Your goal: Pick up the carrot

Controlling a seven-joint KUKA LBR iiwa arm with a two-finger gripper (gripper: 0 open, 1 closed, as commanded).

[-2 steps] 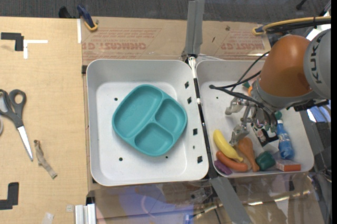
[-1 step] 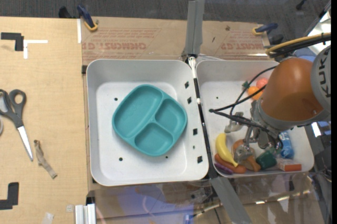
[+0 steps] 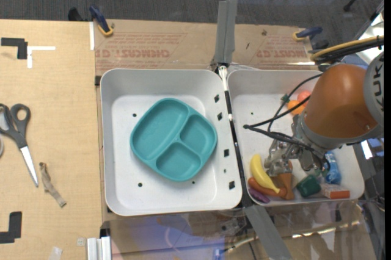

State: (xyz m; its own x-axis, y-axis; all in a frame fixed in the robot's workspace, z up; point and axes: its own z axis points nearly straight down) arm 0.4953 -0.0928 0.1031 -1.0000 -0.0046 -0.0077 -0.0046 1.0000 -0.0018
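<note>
Banana [image 3: 261, 173] near pincer [image 3: 282, 161]; carrot possibly hidden.

Two bins sit side by side on the table [image 3: 49, 100]. The left bin [image 3: 113, 149] holds a divided plate [image 3: 174, 140] lying near its middle. The right bin [image 3: 256, 112] holds a cluster of toy food at its near edge: a banana [image 3: 261, 174] at the left of the cluster, a carrot [image 3: 285, 184] just right of it, and further small items toward the near right corner. The gripper [image 3: 292, 158] hangs low over this cluster, just behind the carrot, the arm [image 3: 339, 103] reaching in from the right. Left of both bins, scissors [image 3: 18, 133] lie on the table. Two clamps [image 3: 101, 19] sit at the table's far edge.
</note>
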